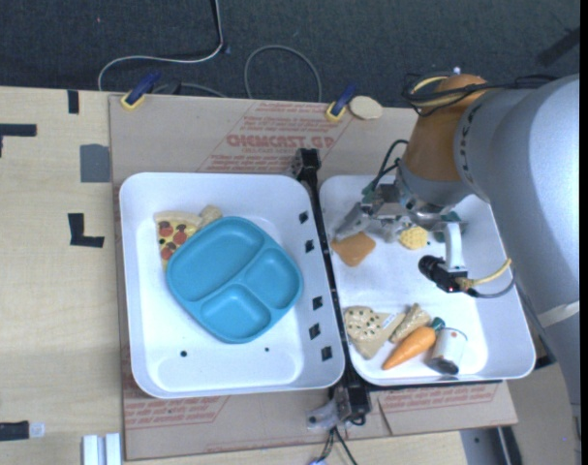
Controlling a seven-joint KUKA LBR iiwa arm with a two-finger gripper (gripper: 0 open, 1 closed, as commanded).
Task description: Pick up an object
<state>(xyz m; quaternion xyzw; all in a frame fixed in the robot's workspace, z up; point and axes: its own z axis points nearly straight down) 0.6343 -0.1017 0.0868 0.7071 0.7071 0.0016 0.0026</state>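
Orange piece [354, 249] just below jaws [355, 223], unheld

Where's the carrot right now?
The carrot lies in the right bin, near its front edge, beside the cracker pieces.

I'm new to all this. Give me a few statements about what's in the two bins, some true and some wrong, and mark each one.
1. The blue divided plate lies in the left bin. True.
2. The toy carrot lies in the left bin. False: it lies in the right bin, near its front edge.
3. A pizza slice is partly tucked under the blue divided plate. True.
4. The gripper hangs over the left bin. False: it is over the right bin, beside an orange-brown piece.
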